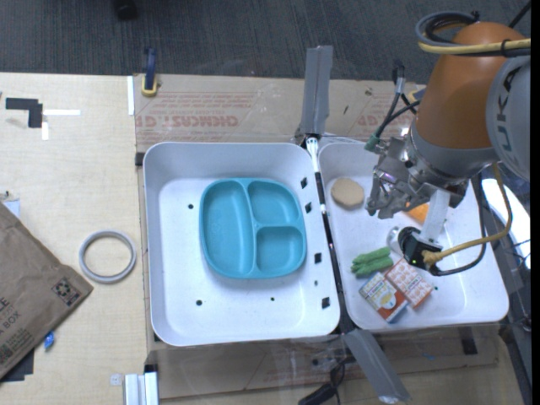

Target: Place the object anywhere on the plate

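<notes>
Dark grey carpet floor point(219, 15) lies beyond the pale wooden bench point(67, 192), both far left of the gripper point(384, 205); light is even.

Red print ran upside down along the cardboard sheet point(228, 116) behind the bins, too garbled to read. The brown cardboard box point(29, 298) at the left showed "BOX" and a square code label. The arm's grey casing point(516, 99) bore the letters "UK".

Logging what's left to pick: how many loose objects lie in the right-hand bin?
4 visible: a tan round piece near the bin's top left, a green item mid-bin, a small box near the front, and an orange bit beside the arm, which may hide more.
</notes>
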Robot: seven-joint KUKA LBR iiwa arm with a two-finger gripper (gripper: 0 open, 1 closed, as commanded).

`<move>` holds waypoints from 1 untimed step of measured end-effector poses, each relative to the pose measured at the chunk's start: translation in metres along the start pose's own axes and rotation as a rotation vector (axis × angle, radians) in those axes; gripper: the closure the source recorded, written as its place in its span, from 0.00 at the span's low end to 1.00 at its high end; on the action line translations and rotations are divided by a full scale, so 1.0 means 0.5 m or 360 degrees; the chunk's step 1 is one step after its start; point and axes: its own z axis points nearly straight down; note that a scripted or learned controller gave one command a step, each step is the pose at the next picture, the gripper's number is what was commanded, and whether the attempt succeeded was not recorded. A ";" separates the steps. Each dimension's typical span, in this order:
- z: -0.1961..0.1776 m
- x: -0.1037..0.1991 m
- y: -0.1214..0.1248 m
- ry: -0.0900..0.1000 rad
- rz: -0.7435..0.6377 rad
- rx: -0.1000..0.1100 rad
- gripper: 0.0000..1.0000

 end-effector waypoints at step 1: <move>0.146 0.219 0.118 -0.0001 0.0890 -0.0002 1.00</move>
